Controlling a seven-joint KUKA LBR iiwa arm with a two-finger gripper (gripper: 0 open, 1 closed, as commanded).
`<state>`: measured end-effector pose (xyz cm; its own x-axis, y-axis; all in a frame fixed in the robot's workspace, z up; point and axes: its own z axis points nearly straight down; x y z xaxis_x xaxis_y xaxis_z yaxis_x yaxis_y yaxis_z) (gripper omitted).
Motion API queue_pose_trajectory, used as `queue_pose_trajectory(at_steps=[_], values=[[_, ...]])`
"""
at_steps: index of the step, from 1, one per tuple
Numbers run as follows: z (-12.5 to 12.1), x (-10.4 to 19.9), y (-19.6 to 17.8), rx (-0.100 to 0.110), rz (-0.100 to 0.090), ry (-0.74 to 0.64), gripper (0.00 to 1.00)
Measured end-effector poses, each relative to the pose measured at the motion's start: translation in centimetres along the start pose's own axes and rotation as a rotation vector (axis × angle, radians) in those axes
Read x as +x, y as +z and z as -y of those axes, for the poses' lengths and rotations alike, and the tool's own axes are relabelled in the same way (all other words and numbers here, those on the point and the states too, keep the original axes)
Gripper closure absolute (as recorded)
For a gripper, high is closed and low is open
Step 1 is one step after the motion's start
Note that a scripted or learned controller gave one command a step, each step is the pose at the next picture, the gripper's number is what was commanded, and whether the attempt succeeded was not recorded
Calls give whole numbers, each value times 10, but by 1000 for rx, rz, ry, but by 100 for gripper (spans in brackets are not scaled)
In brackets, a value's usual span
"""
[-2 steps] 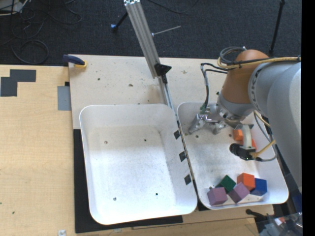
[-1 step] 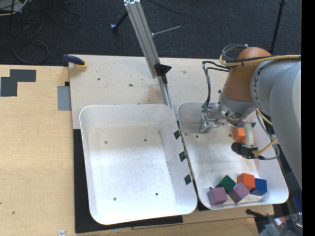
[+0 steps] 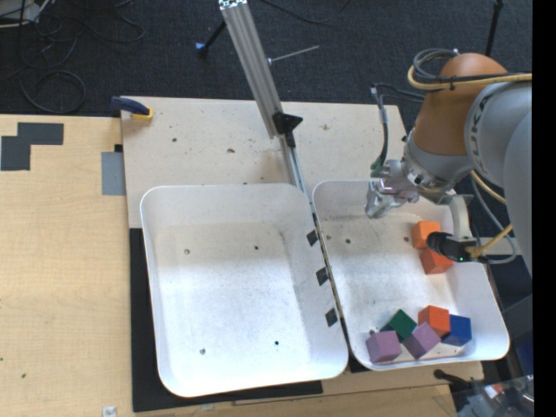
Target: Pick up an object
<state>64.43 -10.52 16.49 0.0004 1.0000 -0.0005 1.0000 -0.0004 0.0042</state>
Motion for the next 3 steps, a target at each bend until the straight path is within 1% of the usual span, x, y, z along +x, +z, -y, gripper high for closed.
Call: queue_pose_trajectory(at_steps=[1,2,3], values=[[-4,4,-45,1,0,-2,100],[-5,2,-96,1,0,-2,100],[5,58,-83,9,-3,-4,100]])
